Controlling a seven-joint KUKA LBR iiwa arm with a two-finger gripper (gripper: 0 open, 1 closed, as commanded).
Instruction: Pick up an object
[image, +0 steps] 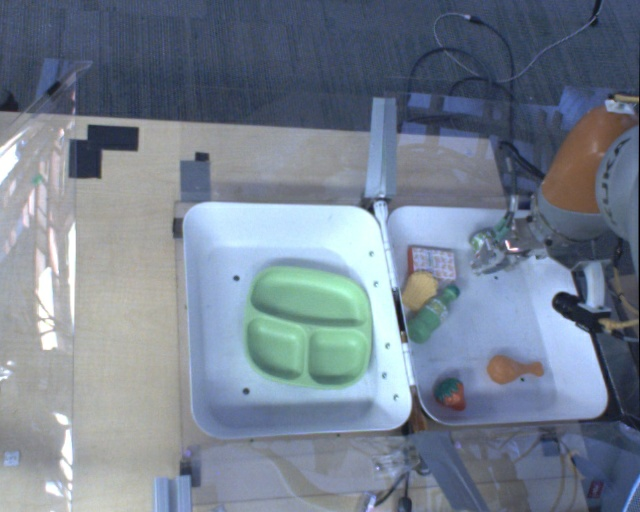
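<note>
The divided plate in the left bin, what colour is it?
Light green. The divided plate shows clearly in the camera view, lying in the white left bin.

— Any writing you can make out anywhere?
— None. The small red-and-white patterned card (432, 262) in the right bin (575, 400) has print on it, but it is too small and blurred to read.

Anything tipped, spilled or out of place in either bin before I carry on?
Nothing spilled or damaged. The green bottle lies on its side against the yellow item near the divider in the right bin. The green tray sits flat in the left bin.
</note>
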